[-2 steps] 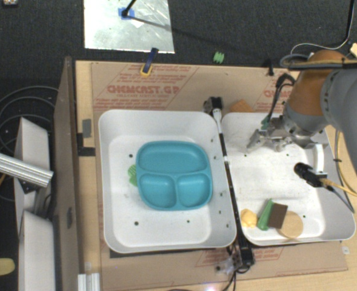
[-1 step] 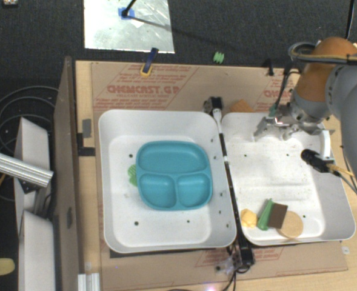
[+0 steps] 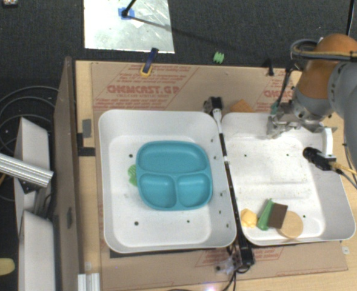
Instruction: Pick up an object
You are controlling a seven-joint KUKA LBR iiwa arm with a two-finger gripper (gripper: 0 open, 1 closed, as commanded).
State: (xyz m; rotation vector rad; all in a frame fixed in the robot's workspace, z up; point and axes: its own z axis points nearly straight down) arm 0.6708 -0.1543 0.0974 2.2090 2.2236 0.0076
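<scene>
Hovering over the right bin's (image 3: 323,223) far corner, gripper (image 3: 279,126) grip impossible to tell | toys — yellow piece (image 3: 248,217), green stick (image 3: 265,214), brown block (image 3: 278,214), tan disc (image 3: 291,224) — clustered touching at near edge | risk: crowded pile, grab may slip or snag two
</scene>
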